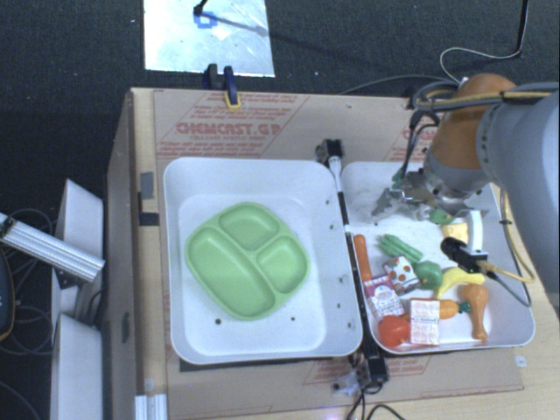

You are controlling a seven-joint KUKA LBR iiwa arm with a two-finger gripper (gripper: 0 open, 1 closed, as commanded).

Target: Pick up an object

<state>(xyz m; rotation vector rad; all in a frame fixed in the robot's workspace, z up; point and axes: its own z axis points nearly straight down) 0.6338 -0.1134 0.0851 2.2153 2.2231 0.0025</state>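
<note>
Reaching in from the right, our arm (516, 129) hangs over the far end of the right bin (525, 322), and we take that as a staging spot: it leaves the crowded near end open to the camera while the gripper (394, 201) sits low over bare white floor. Its thin fingers splay toward the divider, parted a fair way, and we see nothing between them, so we judge that no object is held yet.

Next in size, the left bin (175, 261) carries the green divided plate (248, 259), lying flat near its middle. It is wide and low, a poor match for two narrow fingers, and we think the likelier picks lie elsewhere.

They lie in the right bin's near half, heaped together, probably because toys slide against one another as they are dropped. The orange carrot (360, 258) lies along the divider wall, awkward to straddle. Beside it come a green pod (400, 247), a red-and-white dotted cube (402, 274), a yellow banana (461, 279), a drumstick (478, 308), a small carton (424, 320) and a red tomato (395, 331), most of them touching a neighbour. The green pod lies nearest the gripper, just toward the near side of it, and we would choose that one.
</note>
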